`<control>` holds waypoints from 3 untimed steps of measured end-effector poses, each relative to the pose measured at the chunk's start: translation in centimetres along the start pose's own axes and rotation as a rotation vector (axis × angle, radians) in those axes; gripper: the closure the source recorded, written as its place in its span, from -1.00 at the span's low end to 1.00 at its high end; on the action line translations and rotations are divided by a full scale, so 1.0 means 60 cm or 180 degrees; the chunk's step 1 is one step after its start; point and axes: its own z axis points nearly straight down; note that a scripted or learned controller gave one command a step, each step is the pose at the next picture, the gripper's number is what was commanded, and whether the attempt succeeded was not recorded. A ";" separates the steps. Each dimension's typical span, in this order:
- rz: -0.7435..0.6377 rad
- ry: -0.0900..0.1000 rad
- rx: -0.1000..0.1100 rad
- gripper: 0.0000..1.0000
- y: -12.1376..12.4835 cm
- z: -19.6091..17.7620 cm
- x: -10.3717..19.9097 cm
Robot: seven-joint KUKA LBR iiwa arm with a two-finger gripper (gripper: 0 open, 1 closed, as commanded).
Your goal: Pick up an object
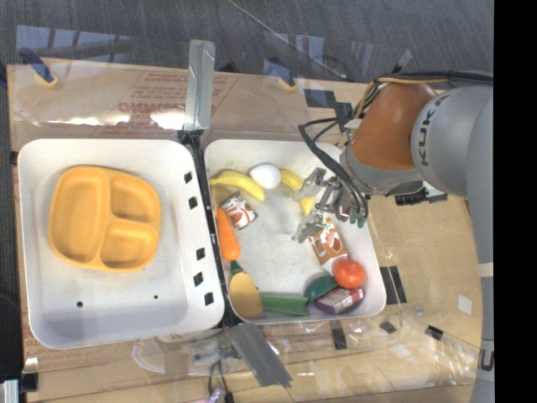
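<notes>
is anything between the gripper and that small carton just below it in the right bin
Nothing visible does. The gripper hangs right above the small carton, with bare bin floor to its left. The tomato sits just beyond the carton, close enough to get bumped.

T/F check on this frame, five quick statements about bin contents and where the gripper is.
1. The yellow divided tray lies in the left bin. True.
2. The carrot lies in the left bin. False: it lies in the right bin, along its left wall.
3. The gripper is over the right bin. True.
4. The tomato sits beside the banana. False: they lie at opposite corners.
5. The white egg sits on the tray. False: it lies in the right bin.
</notes>
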 end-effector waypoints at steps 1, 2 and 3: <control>0.0231 0.0007 -0.0002 -1.00 -0.013 0.023 0.060; 0.0501 0.0004 -0.0002 -1.00 -0.029 0.023 0.115; 0.0501 0.0004 -0.0002 -1.00 -0.029 0.023 0.115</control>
